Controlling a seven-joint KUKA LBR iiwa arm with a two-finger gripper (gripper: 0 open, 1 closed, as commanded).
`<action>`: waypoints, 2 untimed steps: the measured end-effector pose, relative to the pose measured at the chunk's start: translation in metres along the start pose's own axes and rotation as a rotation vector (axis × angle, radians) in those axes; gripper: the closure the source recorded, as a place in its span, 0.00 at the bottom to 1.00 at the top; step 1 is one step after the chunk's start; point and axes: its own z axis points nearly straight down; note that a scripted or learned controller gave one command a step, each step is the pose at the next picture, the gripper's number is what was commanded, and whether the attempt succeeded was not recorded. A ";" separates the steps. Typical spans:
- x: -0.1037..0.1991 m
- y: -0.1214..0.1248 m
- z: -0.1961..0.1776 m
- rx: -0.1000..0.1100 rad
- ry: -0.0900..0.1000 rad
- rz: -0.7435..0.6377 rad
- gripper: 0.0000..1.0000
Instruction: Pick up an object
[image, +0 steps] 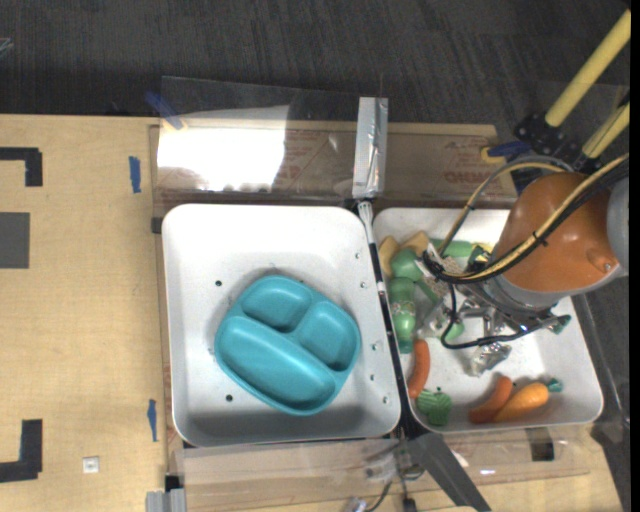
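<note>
Grey metal and black cabling make up the two-finger gripper (490, 345), which hangs low over the right-hand shallow white bin (585, 385), reaching in under the arm's orange band (555, 240). Whether it is open or closed cannot be told; the wrist and its cables hide that part, and nothing can be seen held in it. It sits amid the clutter, probably because the program is trying for whatever lies beneath.

At about five o'clock from the gripper lie two orange plastic carrots with green tops (515, 398), touching each other near the bin's lower rim. At about eight o'clock a slim red chili-shaped toy (419, 365) lies on a slant, and just below it sits a small green toy vegetable (434, 404). At nine to ten o'clock a string of pale green rounded pieces (404, 295) runs along the bin's left wall, with a yellowish piece (412, 245) at eleven o'clock near the upper corner. Any of these could serve as the object to pick up; the carrots look the least crowded.

Well apart at nine o'clock, the left-hand shallow white bin (190, 240) holds one teal plastic divided plate (288, 343), lying flat, with three compartments.
</note>
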 end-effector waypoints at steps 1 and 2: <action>0.006 0.013 0.000 0.001 0.000 -0.027 0.00; 0.021 0.027 -0.001 0.002 -0.001 0.011 0.00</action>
